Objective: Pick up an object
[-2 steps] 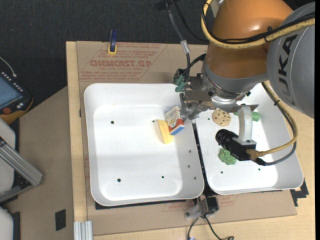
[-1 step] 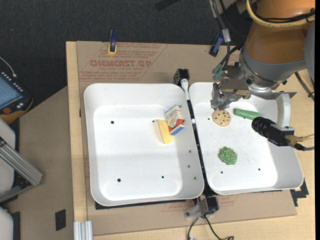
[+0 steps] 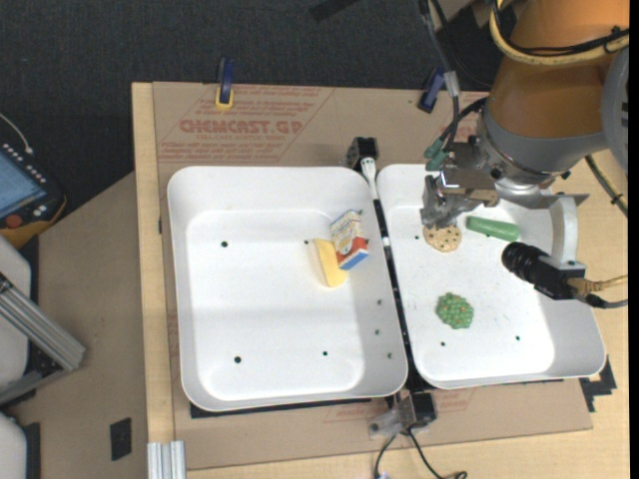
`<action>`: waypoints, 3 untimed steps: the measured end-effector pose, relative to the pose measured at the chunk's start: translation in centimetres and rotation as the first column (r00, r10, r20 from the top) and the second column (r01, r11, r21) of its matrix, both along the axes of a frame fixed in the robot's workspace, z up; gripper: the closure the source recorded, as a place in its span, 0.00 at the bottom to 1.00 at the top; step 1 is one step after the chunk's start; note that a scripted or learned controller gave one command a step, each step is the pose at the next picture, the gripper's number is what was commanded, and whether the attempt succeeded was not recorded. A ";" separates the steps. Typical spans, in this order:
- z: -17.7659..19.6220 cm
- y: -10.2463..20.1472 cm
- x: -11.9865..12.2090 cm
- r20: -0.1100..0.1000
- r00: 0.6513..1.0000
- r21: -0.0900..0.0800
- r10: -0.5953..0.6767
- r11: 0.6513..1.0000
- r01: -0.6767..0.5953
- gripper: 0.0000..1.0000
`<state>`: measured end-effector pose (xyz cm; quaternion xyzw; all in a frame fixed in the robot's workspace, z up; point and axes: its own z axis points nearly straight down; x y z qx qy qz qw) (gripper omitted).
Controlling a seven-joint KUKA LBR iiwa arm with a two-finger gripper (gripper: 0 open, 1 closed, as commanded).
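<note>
The gripper (image 3: pixel 437 218) hangs low over the right bin (image 3: pixel 569 352), directly above a round tan cookie (image 3: pixel 441 238); whether it is open or closed cannot be told. A green oblong piece (image 3: pixel 492 229) lies just beside it. A green bumpy ball (image 3: pixel 455 310) rests nearer the front. The left bin (image 3: pixel 215 367) holds a yellow wedge (image 3: pixel 328 264) touching a small colourful carton (image 3: pixel 349 241).

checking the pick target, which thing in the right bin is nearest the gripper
The cookie, round and tan, right below the gripper. The green stick lies off to its side, and the green ball sits much farther down the bin.
</note>
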<state>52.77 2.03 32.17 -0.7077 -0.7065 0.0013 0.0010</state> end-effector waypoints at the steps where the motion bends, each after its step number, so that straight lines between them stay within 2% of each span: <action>1: -0.2 1.5 1.0 0.005 1.000 0.000 0.003 1.000 -0.003 1.00; 2: -0.2 4.9 -0.7 0.001 1.000 0.001 0.005 1.000 -0.005 1.00; 3: -2.6 2.0 -2.8 -0.002 1.000 0.000 -0.002 1.000 0.002 1.00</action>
